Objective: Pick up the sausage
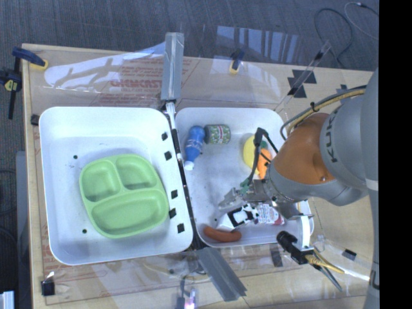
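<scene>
Since the reddish-brown sausage [222,234] lies flat along the right white bin's [212,116] near wall, long axis left-right, it's just below-left of the metal two-finger gripper [237,201], whose open/closed state I can't tell.

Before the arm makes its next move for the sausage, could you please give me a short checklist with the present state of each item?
1. Sausage in view, lying by the near wall of the right bin: ok.
2. Sausage uncovered from above: ok.
3. Gripper over the sausage: not ok, it sits just behind it.
4. Fingers open enough to take it: cannot tell.
5. Blue bottle, green can and yellow item away from the sausage: ok.
6. Room between sausage and bin wall for a finger: cannot tell.
</scene>
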Motion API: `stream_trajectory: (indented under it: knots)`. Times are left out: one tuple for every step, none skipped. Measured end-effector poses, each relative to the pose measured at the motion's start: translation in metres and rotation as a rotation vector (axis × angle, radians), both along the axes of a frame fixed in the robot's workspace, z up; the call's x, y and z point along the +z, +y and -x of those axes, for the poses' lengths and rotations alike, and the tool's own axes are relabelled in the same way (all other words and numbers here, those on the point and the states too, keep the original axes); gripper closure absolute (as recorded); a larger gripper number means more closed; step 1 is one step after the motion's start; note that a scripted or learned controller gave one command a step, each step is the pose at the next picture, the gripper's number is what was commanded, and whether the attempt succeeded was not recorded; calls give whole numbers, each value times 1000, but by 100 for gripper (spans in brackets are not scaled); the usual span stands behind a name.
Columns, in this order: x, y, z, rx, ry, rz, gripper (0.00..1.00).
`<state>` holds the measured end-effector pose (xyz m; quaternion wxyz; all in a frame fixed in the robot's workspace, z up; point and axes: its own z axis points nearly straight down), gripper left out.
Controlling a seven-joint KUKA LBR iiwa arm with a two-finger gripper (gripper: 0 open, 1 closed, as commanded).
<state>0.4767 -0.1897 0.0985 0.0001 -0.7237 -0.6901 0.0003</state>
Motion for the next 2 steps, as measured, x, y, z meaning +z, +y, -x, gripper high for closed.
stream_trajectory:
  knots:
    - [75, -10, -41, 49, 0, -1, 0]
    - [-8, -2, 0, -24, 2, -3, 0]
